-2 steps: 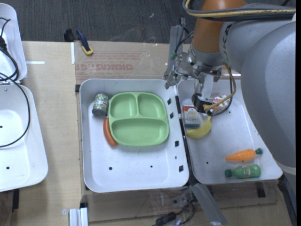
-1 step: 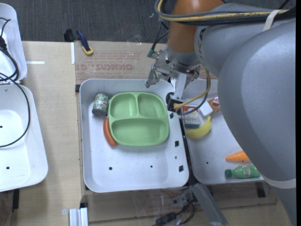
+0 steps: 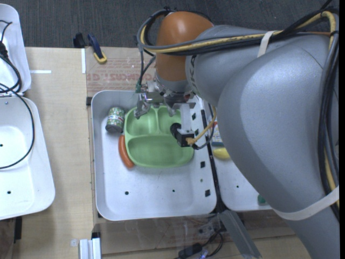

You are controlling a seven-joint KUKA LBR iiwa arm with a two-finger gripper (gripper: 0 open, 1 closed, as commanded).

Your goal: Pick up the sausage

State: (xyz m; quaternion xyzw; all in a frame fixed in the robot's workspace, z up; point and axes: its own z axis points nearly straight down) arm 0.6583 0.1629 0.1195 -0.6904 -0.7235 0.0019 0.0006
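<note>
Orange sausage (image 3: 125,151), green divided tray (image 3: 156,139), white bin (image 3: 145,196), green-patterned can (image 3: 115,118)

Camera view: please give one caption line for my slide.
The end effector hangs over a green divided tray in the left bin; the orange sausage lies beside the tray.

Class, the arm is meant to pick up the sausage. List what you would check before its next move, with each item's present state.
1. Sausage in view in the left bin: ok.
2. Sausage free of neighbours: not ok, it lies against the green tray's left edge.
3. Hand over the sausage: not ok, it is at the tray's far rim.
4. Can apart from the sausage: ok.
5. Hand open: cannot tell.
</note>
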